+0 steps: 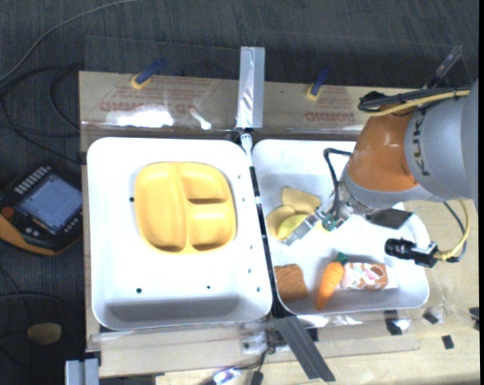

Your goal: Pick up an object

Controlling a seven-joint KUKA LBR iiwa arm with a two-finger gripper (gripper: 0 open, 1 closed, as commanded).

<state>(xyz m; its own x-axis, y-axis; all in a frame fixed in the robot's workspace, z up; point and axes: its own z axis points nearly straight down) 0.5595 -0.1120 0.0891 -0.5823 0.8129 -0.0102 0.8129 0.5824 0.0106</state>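
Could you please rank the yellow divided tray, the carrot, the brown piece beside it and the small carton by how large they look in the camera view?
Largest to smallest:
1. yellow divided tray, by far.
2. small carton.
3. carrot, longer than the brown piece but slimmer.
4. brown piece; it and the carrot look close, so their order is unsure.

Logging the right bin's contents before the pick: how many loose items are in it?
4. A yellow piece lies under the hand near the bin's left wall; a brown block, a carrot and a small carton line the front. The arm may hide more.
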